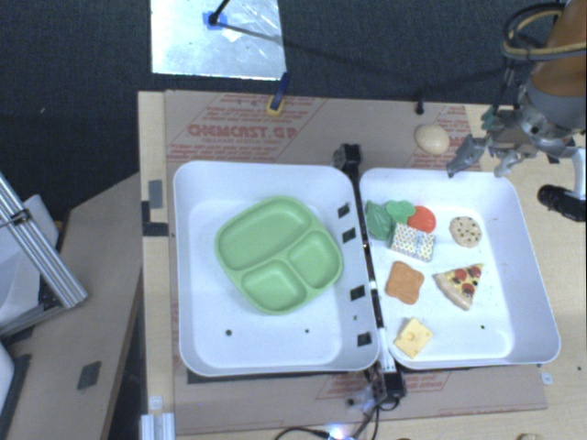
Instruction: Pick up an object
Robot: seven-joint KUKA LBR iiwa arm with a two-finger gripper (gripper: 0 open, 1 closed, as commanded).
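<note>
The bench (pixel 229 122) carries two shallow white bins side by side: the left bin (pixel 197 337) holds a green divided plate (pixel 278 254), and the right bin (pixel 532 328) holds a scatter of small toy foods, any of which could serve as the object to pick. The grey arm (pixel 559 71) comes in at the upper right and its gripper (pixel 486 157) hangs above the far rim of the right bin, its two fingers spread apart with nothing between them. So the task looks to be at its very start: the approach, with no item chosen or touched yet. Going down in size, the toys are a green leafy piece (pixel 385 216) lying against a red round piece (pixel 422 218), a pizza slice (pixel 460 284) near the bin's middle right, an orange toast-like square (pixel 404 282), a patterned little block (pixel 413 242) just under the red piece, a yellow cheese wedge (pixel 414 338) near the front, and a chocolate-chip cookie (pixel 466 231). A pale egg-shaped thing (pixel 432 138) sits on the bench outside the bins, near the gripper. The next move calls for travelling inward over the bin, then a straight descent onto a piece standing apart from its neighbours; the cookie lies nearest and has clear floor around it, though its flatness may make the pinch slip.
</note>
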